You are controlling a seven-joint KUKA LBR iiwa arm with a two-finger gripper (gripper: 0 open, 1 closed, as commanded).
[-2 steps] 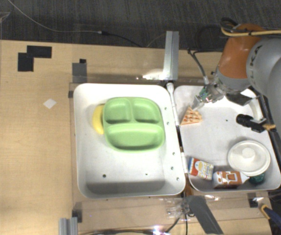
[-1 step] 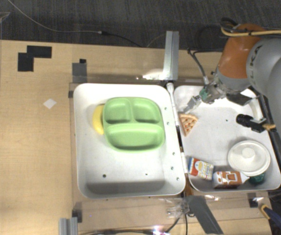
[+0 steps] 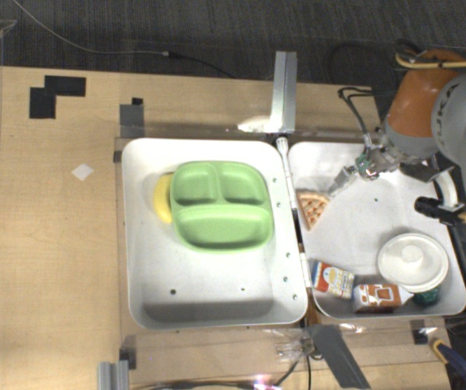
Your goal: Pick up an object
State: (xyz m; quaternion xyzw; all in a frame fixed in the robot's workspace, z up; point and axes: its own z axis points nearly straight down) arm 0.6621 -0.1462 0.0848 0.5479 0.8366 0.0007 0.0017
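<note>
No lettering is showing clearly enough to read. The two small cartons (image 3: 355, 289) in the lower right of the frame are carrying printed labels, but these are appearing too blurred to make out.

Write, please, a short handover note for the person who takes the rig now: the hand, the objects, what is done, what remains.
Hand: low over the right bin, near its back; it holds nothing that I can see.
Right bin: waffle piece at the left wall, white bowl, two small cartons at the front.
Left bin: green divided plate with a yellow item under its left edge.
Done: nothing lifted. Left: grasp one object and raise it.
</note>
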